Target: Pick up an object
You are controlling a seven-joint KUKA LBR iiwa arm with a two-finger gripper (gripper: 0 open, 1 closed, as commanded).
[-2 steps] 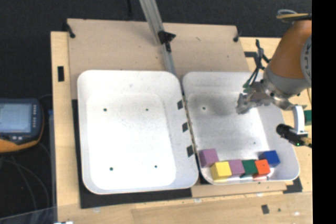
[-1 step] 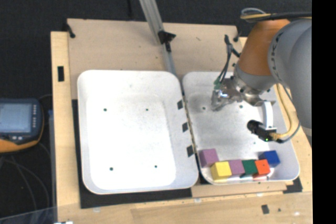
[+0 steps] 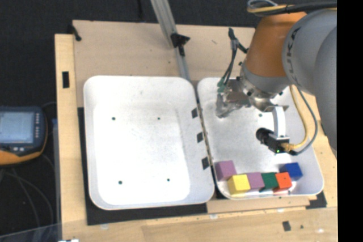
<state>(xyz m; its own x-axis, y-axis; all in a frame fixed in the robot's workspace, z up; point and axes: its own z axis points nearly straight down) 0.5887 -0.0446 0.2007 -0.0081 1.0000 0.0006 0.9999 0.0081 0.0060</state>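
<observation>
The arm's fingers (image 3: 226,106) hang over the right bin (image 3: 241,133); whether they are parted cannot be told. Coloured blocks (image 3: 258,180) lie well below them, along the bin's near edge.

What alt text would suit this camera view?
A grey and orange robot arm's gripper hangs over the right white bin, away from small coloured blocks clustered along its near edge. The left white bin sits alongside.

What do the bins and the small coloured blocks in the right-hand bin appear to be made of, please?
The bins look like moulded white plastic: smooth, rounded corners, faint speckling. The blocks are matt, solid-coloured cubes, probably painted wood or foam; the view cannot settle which.
</observation>
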